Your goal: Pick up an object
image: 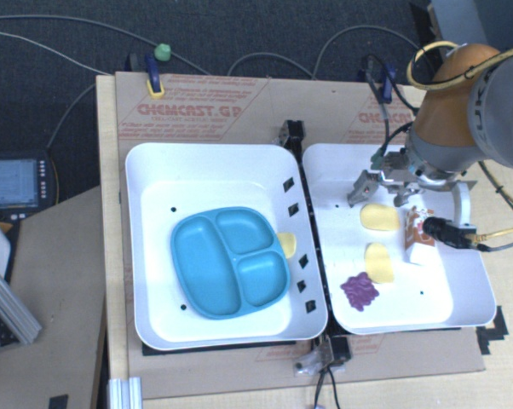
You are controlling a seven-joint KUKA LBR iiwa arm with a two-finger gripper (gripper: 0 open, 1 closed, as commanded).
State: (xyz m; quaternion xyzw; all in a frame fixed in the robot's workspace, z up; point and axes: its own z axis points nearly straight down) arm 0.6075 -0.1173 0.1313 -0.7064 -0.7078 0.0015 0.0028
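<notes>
Hovering over right bin (461,305), hand (384,192) spread wide, grasping nothing, poised directly above pale yellow oval piece (378,218), likely pick target; purple toy (360,290) further below it.

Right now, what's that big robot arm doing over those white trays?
The robot arm's gripper hangs open over the right bin, just above a pale yellow piece. It is not holding anything. Nearby lie another yellow piece, a purple bunch of grapes and a red and white packet. The left bin holds a blue divided plate with a small yellow piece at its edge.
</notes>
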